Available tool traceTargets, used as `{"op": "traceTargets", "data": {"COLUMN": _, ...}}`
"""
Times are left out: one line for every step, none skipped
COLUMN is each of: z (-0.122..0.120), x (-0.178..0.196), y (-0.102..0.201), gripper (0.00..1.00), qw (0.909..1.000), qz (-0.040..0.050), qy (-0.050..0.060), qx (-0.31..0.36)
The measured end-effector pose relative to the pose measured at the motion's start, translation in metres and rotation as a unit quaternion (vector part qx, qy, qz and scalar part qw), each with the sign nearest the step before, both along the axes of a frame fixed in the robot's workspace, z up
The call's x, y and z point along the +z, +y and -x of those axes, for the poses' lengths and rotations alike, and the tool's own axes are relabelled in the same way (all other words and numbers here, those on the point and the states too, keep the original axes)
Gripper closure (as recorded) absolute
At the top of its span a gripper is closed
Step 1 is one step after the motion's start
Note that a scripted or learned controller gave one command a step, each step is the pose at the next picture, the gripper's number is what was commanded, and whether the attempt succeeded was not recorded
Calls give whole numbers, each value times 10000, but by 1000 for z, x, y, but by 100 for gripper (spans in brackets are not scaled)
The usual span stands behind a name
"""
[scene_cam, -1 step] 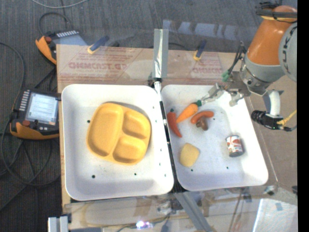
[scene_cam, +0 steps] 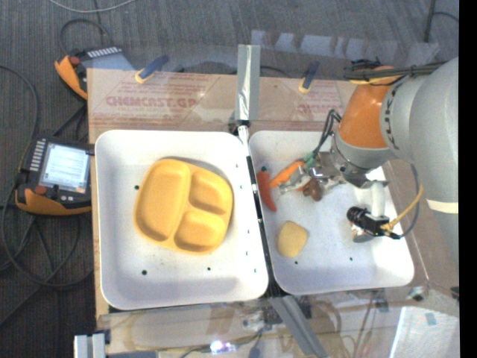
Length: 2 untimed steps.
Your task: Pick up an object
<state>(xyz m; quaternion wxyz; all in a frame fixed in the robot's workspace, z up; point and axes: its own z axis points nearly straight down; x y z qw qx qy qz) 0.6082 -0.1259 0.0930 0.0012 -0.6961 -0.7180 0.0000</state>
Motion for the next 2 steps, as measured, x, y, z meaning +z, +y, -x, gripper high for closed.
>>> {"op": "traceTargets", "data": {"z": 0, "x": 10, "y": 0, "gripper": 100, "qw": 10000, "qz": -6, "qy": -1, "qx": -2}}
{"op": "traceTargets", "data": {"z": -60, "x": 108, "y": 9, "gripper": 100, "qw": 10000, "qz": 21, "qy": -6, "qx": 1}}
